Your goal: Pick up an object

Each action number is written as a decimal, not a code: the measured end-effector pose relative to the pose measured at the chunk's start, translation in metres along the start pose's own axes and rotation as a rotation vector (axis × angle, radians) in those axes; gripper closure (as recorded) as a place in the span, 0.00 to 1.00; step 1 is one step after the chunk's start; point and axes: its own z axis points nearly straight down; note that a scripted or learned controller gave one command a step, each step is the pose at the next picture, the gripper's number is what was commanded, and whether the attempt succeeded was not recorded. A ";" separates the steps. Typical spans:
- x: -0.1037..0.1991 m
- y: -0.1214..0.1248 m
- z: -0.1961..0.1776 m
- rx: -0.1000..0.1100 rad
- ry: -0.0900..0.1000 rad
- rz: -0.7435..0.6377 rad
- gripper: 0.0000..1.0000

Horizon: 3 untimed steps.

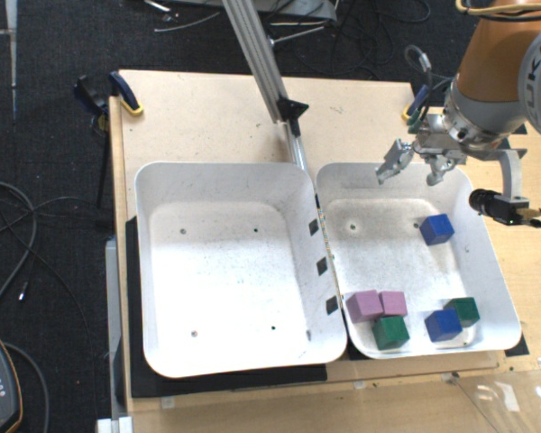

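Hand (pixel 413 169) wide open, empty, above right bin (pixel 500 282).

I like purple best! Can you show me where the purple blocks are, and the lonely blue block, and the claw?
purple blocks (pixel 375 304), camera view, top faces.
lonely blue block (pixel 436 229), camera view, top face.
claw (pixel 415 171), camera view, midway between fingertips.

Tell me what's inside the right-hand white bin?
Inside the right bin lie blocks: one blue block alone, a pink pair, two green, another blue. The open pincer hides some of the far rim.
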 end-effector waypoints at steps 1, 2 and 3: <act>-0.057 -0.018 0.053 0.006 -0.002 0.009 0.00; -0.101 -0.037 0.126 -0.024 -0.010 -0.003 0.00; -0.088 -0.077 0.156 0.001 0.000 0.004 0.00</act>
